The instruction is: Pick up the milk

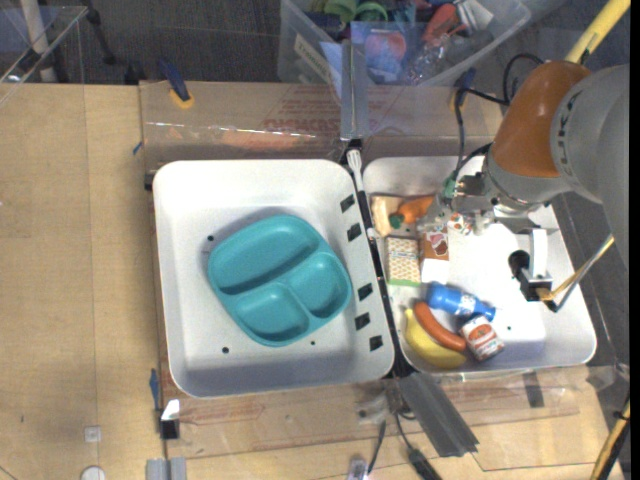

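The milk point(436, 244), a small white carton with red print, lies in the back half of the right bin point(560, 338), next to a patterned box point(402, 260). My gripper point(457, 218) hangs from the orange-banded wrist just above and to the right of the carton. Its tips are close over the carton's top edge. The wrist blocks the view of any contact between them.
A carrot point(412, 209) lies behind the carton. Toward the bin's front sit a blue bottle point(458, 301), a hot dog point(440, 326), a banana point(432, 349) and a red can point(483, 341). The left bin point(180, 268) holds a teal divided plate point(277, 278).
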